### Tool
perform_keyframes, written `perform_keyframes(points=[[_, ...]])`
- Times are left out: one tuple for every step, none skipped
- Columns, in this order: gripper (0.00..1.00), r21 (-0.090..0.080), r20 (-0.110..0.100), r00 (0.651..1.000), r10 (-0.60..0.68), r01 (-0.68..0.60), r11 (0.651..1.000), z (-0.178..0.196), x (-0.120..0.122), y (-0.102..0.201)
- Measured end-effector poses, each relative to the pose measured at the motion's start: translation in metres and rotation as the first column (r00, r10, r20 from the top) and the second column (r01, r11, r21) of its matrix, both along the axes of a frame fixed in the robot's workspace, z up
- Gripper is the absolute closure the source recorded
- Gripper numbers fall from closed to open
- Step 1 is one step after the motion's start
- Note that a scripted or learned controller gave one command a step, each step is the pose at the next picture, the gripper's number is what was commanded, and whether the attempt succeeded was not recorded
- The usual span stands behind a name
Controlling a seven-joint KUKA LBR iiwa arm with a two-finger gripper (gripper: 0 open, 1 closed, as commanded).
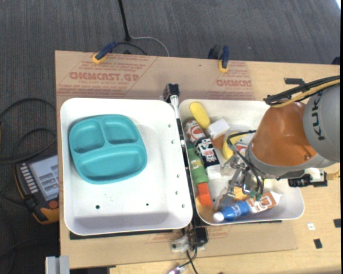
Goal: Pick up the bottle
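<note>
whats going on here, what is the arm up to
A grey and orange robot arm reaches in from the right and has its gripper down in the right bin, among a crowd of small items. A blue bottle with a white cap lies on its side just below the gripper, near the bin's front edge. Whether anything is gripped is unclear. The left bin holds a teal divided plate.

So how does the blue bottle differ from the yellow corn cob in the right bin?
The blue bottle lies at the right bin's near edge, just below the hand; the corn cob lies at the far end, away from it. The bottle is blue with a white cap, the cob yellow. Both lie flat.
</note>
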State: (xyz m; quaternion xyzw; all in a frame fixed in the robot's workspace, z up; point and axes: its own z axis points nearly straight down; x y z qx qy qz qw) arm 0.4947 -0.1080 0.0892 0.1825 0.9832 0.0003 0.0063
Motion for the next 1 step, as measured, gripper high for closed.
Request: perform_keyframes(points=[[0.0, -0.005, -0.01, 0.98, 0.201, -0.201, 0.98, -0.0004, 0.0194, -0.0013]])
